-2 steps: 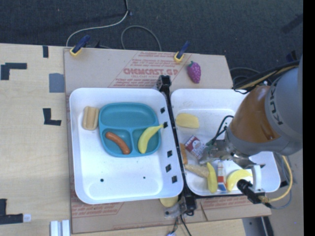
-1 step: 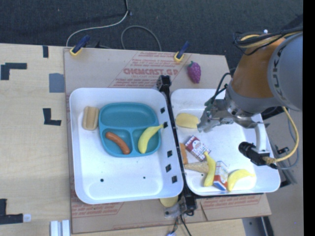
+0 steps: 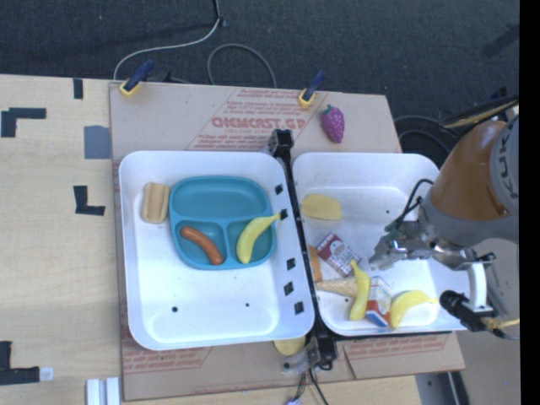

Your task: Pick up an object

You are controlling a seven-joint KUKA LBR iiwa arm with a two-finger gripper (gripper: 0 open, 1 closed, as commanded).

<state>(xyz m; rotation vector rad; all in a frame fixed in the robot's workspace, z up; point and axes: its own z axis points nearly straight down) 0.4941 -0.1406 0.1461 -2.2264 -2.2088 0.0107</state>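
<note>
While claw (image 3: 390,250) grip cannot be told, banana (image 3: 361,292) lies near-upright, right bin (image 3: 363,169).

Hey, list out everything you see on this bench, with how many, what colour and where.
Bins: two, white, side by side on the cardboard.
Plate: one, blue, divided, left bin.
Sausage: one, red-brown, on the plate.
Banana: one, yellow, on the plate's right part.
Bread piece: one, tan, left of the plate.
Grapes: one bunch, purple, on cardboard above the right bin.
Clamps: two, blue and yellow, cardboard's top edge.
Right bin clutter: several yellow items and packets.
Arm: one, grey and orange, right.
Pincer: one, over the right bin.
</note>
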